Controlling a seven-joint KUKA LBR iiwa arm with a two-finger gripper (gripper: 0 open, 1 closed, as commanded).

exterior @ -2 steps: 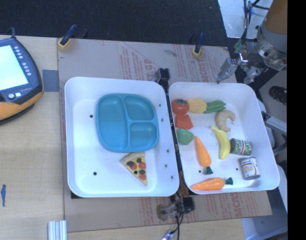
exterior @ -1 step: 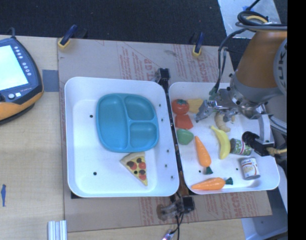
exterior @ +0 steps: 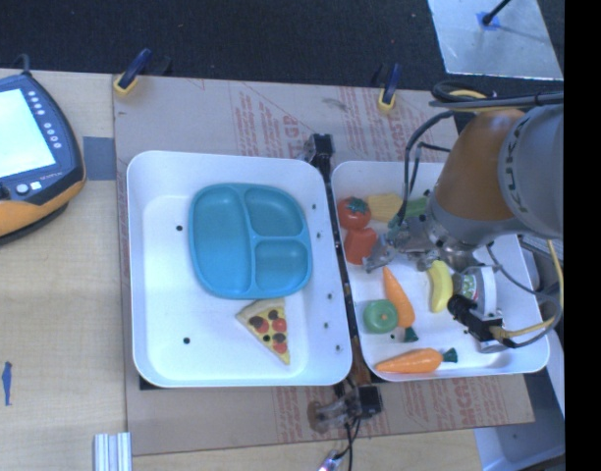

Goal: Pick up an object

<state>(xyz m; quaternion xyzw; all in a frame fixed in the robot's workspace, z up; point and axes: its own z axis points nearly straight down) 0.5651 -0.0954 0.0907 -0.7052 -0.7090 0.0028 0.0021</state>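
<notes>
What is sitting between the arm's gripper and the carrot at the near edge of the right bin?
From the gripper, the upright carrot and the green round toy lie on the way to the near carrot. The banana sits just beside that path.

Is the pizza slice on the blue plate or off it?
Off. The pizza slice lies on the left bin's white floor, just below the blue plate.

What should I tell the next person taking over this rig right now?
Tool: low in the right bin, by the tomato; its grip is hidden.
Right bin: tomato, two carrots, banana, small green round piece.
Left bin: blue divided plate and pizza slice.
Done: nothing visibly lifted.
Left: grasp one object and raise it.
</notes>
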